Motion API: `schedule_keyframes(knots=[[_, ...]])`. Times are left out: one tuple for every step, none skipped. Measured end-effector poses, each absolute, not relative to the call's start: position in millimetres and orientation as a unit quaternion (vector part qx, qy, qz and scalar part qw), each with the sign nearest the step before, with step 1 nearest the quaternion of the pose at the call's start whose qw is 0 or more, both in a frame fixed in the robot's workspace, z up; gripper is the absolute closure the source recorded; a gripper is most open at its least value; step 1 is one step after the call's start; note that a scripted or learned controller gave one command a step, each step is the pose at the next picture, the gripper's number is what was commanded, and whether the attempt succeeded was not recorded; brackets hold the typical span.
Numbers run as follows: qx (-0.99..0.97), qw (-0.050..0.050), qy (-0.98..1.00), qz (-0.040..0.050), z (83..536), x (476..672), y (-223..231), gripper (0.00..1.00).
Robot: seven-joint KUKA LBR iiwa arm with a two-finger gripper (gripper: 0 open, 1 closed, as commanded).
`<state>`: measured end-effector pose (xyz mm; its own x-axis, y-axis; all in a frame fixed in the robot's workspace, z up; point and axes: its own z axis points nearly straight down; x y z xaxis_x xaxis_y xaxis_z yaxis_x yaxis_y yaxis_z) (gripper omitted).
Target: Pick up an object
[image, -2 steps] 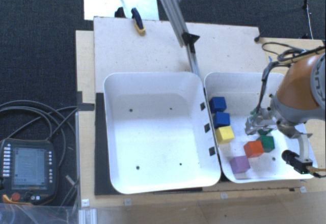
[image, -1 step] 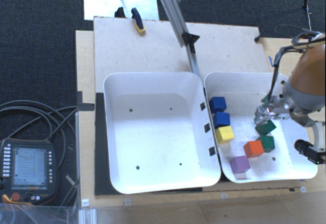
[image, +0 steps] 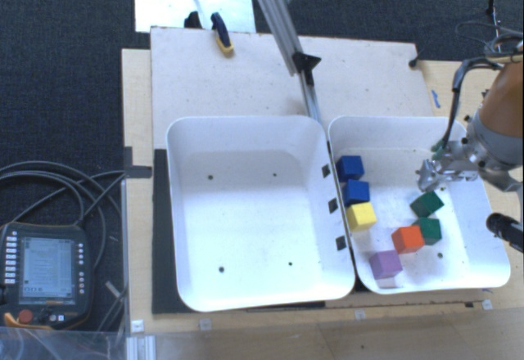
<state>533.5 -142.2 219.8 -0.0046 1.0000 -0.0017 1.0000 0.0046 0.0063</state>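
Observation:
The right bin [image: 385,133] holds several small blocks. Two blue cubes [image: 350,167] [image: 356,191] and a yellow cube [image: 361,215] line its left wall. An orange cube [image: 407,239], a purple cube [image: 386,264] and two dark green blocks [image: 426,204] [image: 430,230] lie toward the front right. My gripper [image: 434,178] reaches in from the right and hovers just above and left of the upper green block, with nothing visibly held.
The left bin [image: 246,211] sits beside the right one. A slanted metal pole [image: 278,19] crosses the bench behind the bins. A teach pendant [image: 45,272] with cables lies at the far left. A blue-and-yellow tool [image: 221,31] rests on the back of the bench.

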Motion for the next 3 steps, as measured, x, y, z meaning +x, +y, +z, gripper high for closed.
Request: schedule_keyframes(knots=[[0.703,0.0,0.711,0.0013,215.7,534.9,-88.8,1.0],[0.703,0.0,0.711,0.0011,212.3,529.9,-38.0,1.0],[0.703,-0.001,0.711,0.0015,214.4,522.7,22.2,1.0]])
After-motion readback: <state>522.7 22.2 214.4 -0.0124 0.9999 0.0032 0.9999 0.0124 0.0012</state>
